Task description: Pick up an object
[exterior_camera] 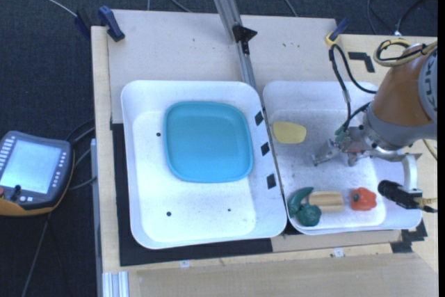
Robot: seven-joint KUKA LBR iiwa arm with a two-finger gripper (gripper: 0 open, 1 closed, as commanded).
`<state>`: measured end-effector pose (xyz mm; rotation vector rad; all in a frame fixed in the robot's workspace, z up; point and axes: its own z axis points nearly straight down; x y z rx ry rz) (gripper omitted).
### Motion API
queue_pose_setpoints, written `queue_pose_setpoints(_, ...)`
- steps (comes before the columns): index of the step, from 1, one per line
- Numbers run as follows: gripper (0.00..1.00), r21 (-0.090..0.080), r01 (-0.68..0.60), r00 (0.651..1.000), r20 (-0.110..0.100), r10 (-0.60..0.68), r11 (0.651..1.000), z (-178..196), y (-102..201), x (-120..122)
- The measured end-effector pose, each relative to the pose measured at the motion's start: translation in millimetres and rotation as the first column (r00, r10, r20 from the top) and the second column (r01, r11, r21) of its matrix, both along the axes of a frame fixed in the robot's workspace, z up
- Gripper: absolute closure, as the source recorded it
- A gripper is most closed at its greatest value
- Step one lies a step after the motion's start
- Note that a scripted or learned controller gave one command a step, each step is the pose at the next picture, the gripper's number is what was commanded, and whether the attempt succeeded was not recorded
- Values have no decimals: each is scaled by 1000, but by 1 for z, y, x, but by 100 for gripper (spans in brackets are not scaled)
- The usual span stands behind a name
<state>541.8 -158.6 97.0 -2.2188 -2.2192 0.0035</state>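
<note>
Green toy (304,206), block (326,201), tomato (362,199) hug bin's front edge — gripper (327,155) above.

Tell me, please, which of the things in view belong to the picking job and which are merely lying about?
Part of the job:
gripper, over the right bin
yellow piece
green piece
tan block
red piece

Lying about:
blue plate in the left bin
handheld control pad on the floor
blue clamp at the bench corner

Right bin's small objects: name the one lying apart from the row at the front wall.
The yellow piece, alone near the bin's left wall; the green piece, tan block and red piece line the front.
</note>
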Motion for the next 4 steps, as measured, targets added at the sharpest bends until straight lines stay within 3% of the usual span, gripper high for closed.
queue_pose_setpoints(1, 100, -1, 0, 1000, 5, 0, 1000, 13, 0, 2)
queue_pose_setpoints(4, 100, -1, -1, 1000, 9, 1, 1000, 144, 9, 0)
